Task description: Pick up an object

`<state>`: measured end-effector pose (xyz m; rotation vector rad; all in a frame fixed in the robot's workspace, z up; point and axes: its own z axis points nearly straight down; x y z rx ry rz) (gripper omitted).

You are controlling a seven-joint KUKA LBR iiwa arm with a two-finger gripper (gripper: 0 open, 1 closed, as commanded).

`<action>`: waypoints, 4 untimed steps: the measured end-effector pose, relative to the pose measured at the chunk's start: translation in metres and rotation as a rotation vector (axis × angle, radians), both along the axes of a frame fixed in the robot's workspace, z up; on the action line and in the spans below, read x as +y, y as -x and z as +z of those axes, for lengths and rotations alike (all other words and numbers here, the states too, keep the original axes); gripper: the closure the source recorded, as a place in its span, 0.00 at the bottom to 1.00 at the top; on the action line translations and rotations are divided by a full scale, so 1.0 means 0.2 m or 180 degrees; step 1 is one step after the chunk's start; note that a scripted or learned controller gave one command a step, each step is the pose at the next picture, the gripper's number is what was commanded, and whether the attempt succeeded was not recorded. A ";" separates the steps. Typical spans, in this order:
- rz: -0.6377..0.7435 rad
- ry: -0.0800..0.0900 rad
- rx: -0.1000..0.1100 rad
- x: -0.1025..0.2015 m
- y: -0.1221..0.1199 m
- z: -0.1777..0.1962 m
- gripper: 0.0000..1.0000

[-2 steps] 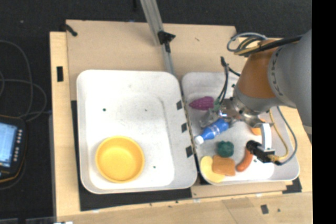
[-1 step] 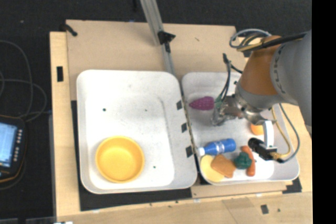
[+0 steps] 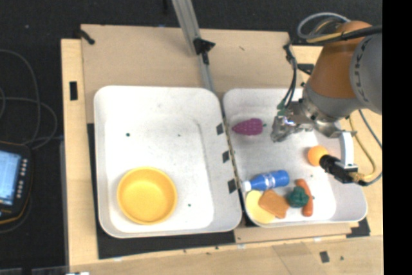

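Hovering low over the right bin (image 3: 335, 212), my pincer (image 3: 280, 130) has nothing visible between its tips; how wide it stands I cannot tell. Just to its left lies a purple fruit (image 3: 248, 127), apart from it. An orange ball (image 3: 316, 155) sits to its right, a blue bottle (image 3: 269, 180) below it.

Grey arm (image 3: 367, 74), orange wrist band, metallic tool (image 3: 281, 127), black cables along the side
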<state>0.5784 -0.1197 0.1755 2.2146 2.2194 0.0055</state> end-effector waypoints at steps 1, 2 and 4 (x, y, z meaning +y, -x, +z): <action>0.0001 0.0000 -0.0005 0.00 0.02 0.31 1.00; 0.0003 -0.0002 0.0004 -0.01 0.02 0.49 1.00; 0.0017 -0.0012 0.0020 0.53 0.01 0.46 1.00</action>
